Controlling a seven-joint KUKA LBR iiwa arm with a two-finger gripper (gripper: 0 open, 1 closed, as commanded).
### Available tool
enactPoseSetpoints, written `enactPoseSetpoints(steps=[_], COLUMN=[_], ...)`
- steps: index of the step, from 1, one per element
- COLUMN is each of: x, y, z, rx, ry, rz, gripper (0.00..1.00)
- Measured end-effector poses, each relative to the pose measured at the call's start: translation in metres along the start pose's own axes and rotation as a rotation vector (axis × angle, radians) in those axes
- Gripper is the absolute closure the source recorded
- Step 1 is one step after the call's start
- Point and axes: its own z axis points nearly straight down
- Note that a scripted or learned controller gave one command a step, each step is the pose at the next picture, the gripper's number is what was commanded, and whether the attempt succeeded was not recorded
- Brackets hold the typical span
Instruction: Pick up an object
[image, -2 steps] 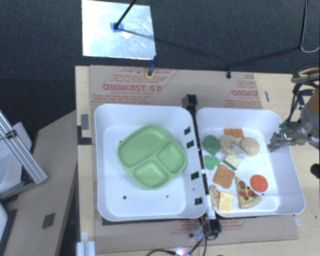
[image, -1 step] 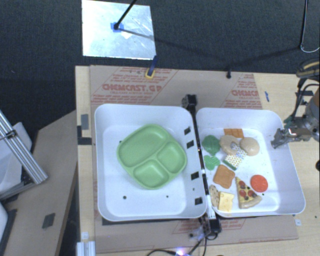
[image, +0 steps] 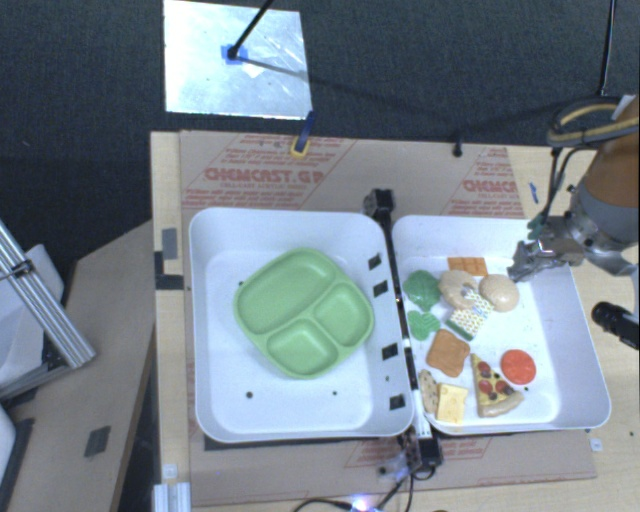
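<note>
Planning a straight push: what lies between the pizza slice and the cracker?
In the camera view, between the pizza slice and cracker lies a checkered piece.

The arm is a thick rounded tube, grey at its lower end, with a broad orange band above the wrist. Over the orange part lies a pale grey section crossed by a yellow stripe edged in black. A thin dark cable loops along the arm's left side, with a small blue mark beside it. At the wrist the grey narrows into a blocky metal gripper of dull silver and dark parts, its small fittings too blurred to tell apart.
</note>
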Motion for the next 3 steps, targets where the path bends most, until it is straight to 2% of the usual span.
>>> enactPoseSetpoints(steps=[1,3], x=[0.055,0.168], y=[0.020,0.022], z=[0.000,0.013], rx=[0.000,0.004], ry=[0.000,0.002], rz=[0.000,0.000], gripper=[1.00,1.00])
